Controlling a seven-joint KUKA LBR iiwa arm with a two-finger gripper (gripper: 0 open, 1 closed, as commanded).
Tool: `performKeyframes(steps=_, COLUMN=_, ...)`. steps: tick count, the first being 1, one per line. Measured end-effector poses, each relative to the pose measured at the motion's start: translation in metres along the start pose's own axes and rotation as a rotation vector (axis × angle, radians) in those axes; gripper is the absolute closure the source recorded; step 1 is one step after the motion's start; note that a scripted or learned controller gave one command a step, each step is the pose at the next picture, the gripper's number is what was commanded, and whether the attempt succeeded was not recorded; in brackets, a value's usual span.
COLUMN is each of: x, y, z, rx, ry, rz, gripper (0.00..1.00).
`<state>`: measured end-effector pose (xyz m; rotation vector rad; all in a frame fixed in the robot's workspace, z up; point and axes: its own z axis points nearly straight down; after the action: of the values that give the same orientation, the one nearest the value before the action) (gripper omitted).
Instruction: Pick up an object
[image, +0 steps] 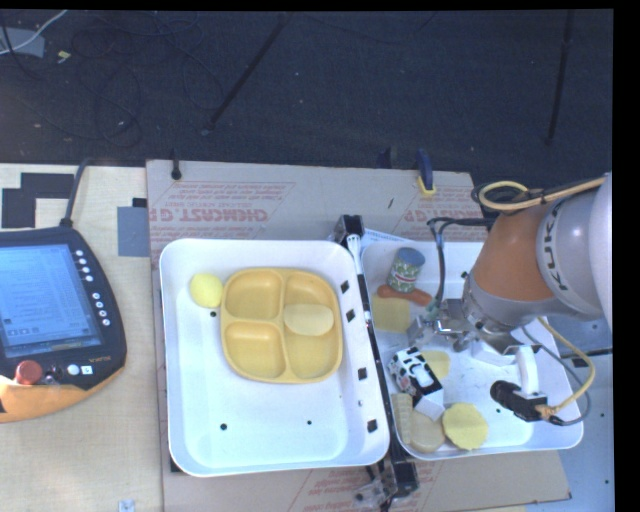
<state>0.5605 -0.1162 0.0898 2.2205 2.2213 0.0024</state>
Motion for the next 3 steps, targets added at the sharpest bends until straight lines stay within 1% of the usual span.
performKeyframes(steps=1, x=0.017, y=-0.053, z=0.000, rx=-0.001, ry=0.000, rz=0.004, gripper=0.00)
performKeyframes(steps=2, x=0.023, y=-0.042, z=0.000, rx=0.003, ry=-0.001, rz=0.001, gripper=0.00)
performKeyframes(steps=3, x=0.013, y=-0.015, z=0.001, rx=0.005, ry=0.002, rz=-0.002, gripper=0.00)
